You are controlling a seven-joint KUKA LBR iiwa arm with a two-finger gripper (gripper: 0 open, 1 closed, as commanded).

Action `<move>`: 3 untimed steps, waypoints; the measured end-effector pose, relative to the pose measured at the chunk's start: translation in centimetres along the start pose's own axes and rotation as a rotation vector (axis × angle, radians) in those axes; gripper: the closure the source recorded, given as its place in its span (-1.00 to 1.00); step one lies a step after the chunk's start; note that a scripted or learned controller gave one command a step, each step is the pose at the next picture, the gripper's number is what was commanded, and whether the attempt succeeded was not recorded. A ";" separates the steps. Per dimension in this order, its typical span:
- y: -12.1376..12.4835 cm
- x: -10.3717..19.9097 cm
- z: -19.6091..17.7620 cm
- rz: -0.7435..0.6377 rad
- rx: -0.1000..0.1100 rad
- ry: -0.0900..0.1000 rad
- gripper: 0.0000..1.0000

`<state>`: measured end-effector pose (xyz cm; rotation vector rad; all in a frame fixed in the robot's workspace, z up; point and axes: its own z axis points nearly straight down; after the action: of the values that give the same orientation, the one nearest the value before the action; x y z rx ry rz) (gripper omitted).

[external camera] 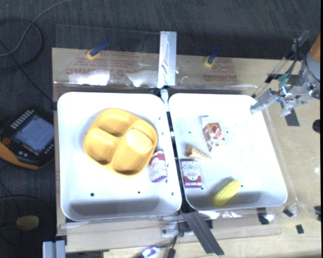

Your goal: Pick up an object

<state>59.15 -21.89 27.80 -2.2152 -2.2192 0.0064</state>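
While the grey arm's gripper (282,100) hangs over the far right corner of the right-hand white bin (258,155), nothing is in its grasp, and every candidate lies well apart from it. From where I stand I cannot tell whether it is spread or closed: it is a tangle of dark struts and cables against the bench.

The right bin offers a white sachet with red print (213,134), a small tan wedge-shaped piece (196,152) just beside a flat red-and-white packet (190,172), and a rounded yellow lemon-like object (226,191) near the front wall.

I'd judge the flat packets the riskiest, since they lie flush on the floor and a descent could slide off or simply press them down. The wedge and the packet sit so close that a closing grip might nudge both and catch neither. The yellow piece looks round enough to squirt sideways, and its place near the wall leaves little room.

In the left-hand white bin (70,198), a large yellow three-lobed plastic dish (118,141) looks too broad to pinch, and a small red-labelled pouch (158,166) rests against its edge.

Most of the arm is cut off at the right. The packets' print is too small to read, and what the tan wedge is made of I cannot say.
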 end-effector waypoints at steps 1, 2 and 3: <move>2.5 2.5 12.2 0.098 0.002 -0.002 -1.00; 4.0 4.9 17.3 0.134 0.000 -0.002 -1.00; -1.9 6.6 18.8 0.090 -0.019 -0.006 -1.00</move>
<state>57.14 -15.23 9.02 -2.3257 -2.1295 -0.0083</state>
